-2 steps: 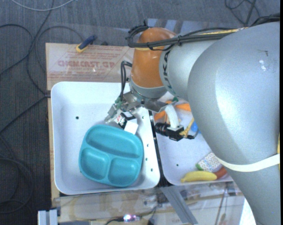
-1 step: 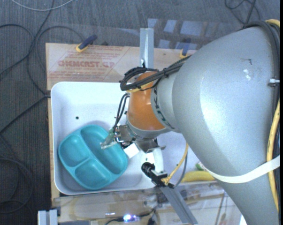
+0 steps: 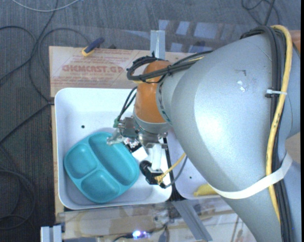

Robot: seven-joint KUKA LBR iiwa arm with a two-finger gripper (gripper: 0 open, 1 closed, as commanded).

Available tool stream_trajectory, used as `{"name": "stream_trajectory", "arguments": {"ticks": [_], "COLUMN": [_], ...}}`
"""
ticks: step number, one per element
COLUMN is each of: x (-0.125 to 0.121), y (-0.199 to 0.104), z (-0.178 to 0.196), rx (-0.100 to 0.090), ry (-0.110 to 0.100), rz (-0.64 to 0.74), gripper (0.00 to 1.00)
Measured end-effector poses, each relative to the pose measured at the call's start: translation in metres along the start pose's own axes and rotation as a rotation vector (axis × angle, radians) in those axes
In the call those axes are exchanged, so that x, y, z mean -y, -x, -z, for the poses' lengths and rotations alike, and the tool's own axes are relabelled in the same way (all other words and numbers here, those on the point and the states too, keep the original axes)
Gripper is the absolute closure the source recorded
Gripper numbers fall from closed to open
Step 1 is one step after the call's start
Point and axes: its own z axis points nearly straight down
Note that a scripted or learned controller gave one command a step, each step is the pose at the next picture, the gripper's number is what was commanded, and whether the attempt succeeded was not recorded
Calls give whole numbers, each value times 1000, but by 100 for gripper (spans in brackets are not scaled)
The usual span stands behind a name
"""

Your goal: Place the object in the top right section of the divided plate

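Arm [image 3: 232, 115] hides most of right bin [image 3: 184, 183]; yellow object [image 3: 204, 189] partly covered.

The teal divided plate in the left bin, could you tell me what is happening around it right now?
The grey arm reaches in from the right, with its gripper low over the upper right edge of the teal divided plate, which lies in the left white bin. A yellow object lies in the right bin.
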Motion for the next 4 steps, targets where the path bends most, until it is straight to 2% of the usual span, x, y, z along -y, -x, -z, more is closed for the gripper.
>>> {"name": "stream_trajectory", "arguments": {"ticks": [1,2,3,4], "x": [67,22,44,46], "y": [-23,-12,-25,-29], "z": [0,22,11,10], "rx": [11,10,30,33], "ry": [13,-9,20,31], "rz": [-105,65,-159,-312], "gripper": [0,0,0,0]}}
